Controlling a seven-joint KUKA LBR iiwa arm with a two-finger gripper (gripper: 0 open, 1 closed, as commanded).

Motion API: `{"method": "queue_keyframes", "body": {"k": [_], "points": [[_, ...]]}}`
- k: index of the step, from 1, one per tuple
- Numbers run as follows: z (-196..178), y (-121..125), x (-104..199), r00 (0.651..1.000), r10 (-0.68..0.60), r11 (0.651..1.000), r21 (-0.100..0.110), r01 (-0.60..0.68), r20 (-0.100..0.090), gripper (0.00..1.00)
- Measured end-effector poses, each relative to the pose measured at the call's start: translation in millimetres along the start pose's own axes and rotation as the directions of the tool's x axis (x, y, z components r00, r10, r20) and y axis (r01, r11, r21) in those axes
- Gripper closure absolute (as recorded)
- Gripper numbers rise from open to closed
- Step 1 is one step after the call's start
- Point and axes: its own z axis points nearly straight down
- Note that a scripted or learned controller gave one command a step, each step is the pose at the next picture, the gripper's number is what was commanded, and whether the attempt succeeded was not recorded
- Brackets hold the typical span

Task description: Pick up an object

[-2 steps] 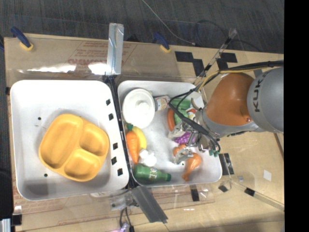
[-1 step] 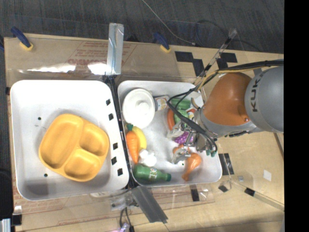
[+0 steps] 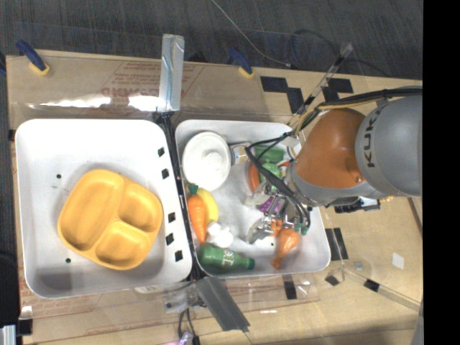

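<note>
One fixed cam, mounted above bench, looks down at a slant. Far bench edge runs along top of frame, near edge along bottom. Mid-range: both bins fit whole, left bin (image 3: 29, 192) in left half, right bin (image 3: 237, 131) centre-right. Arm (image 3: 359, 153) comes in from right edge. Dark floor shows across top strip.

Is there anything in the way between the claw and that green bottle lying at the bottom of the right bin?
Nothing large. The claw hangs low in the right bin, with the green bottle down-left of it. A small white object sits just above the bottle, beside that path.
</note>
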Motion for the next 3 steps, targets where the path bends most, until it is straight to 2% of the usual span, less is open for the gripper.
{"method": "queue_keyframes", "body": {"k": [1, 2, 3], "points": [[0, 20, -15, 1.0, -0.005, 1.0, 0.001, 0.005, 0.009, 0.0], [-1, -24, -1, 0.989, -0.145, 0.989, 0.001, 0.145, 0.007, 0.0], [-2, -22, -12, 0.986, -0.168, 0.986, 0.003, 0.168, 0.011, 0.0]]}}
